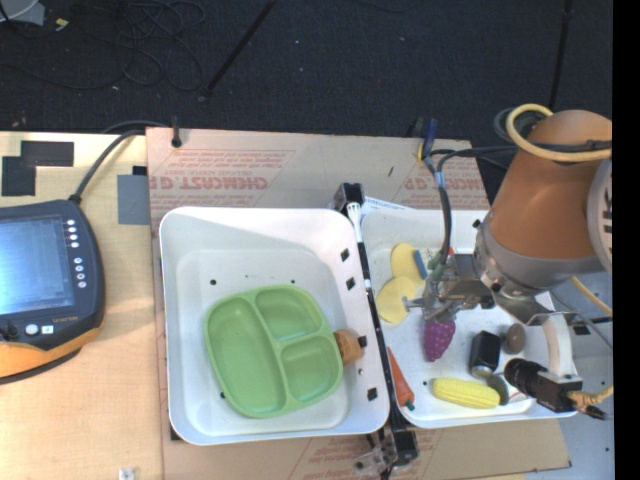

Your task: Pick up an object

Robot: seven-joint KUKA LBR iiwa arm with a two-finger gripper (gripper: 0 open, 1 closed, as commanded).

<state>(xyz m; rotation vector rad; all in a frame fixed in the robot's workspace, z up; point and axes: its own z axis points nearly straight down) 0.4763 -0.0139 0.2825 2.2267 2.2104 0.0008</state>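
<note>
Camera view from above. The arm (550, 203) reaches into the right-hand bin (470, 413) and sets the tool (440, 303) directly over a purple grape cluster (437, 338), which lies near the middle of that bin and well clear of its rim. The tool's metal parts appear to meet the top of the cluster; whether the jaws stand apart or together cannot be told, and nothing is seen clamped between them.

For a sound pick, the tool should probably centre on the cluster's upper end, close fully, then rise straight, avoiding the two yellow pieces (400, 283) just beside it toward the bin divider. A corn cob (465, 393) lies near the bin's front edge; a green divided plate (272, 348) occupies the left-hand bin (185, 253).
</note>
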